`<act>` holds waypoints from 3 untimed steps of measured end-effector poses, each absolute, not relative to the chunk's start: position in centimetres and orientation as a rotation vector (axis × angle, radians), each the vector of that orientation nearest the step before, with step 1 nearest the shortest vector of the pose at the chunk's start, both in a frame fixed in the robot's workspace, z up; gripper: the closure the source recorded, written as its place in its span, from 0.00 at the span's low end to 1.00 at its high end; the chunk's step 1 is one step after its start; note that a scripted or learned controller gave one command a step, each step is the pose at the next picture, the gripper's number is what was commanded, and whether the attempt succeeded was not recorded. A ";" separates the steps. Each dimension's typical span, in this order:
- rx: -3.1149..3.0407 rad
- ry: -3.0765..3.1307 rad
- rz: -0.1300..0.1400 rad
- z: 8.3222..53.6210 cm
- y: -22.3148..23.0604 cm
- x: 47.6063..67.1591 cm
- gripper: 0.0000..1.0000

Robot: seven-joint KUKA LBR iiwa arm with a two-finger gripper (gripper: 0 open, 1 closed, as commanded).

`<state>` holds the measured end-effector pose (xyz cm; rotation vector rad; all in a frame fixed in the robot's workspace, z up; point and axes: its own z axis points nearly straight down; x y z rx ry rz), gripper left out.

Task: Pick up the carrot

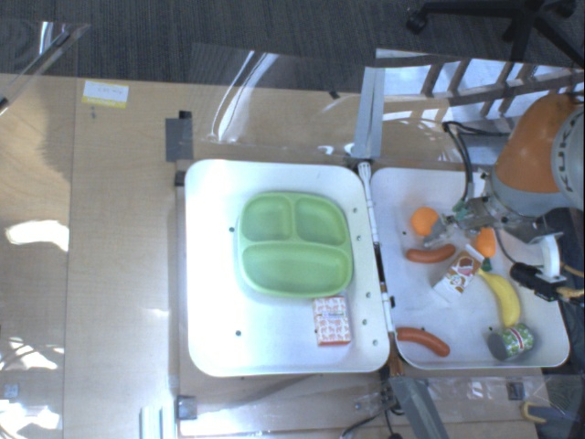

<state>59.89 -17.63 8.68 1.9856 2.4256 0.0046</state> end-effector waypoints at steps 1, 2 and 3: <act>1.962 2.446 0.006 8.6 -13.4 64.1 0.00; 1.953 2.444 0.011 9.9 -13.3 64.4 1.00; 2.046 2.374 0.010 18.7 -6.3 66.8 1.00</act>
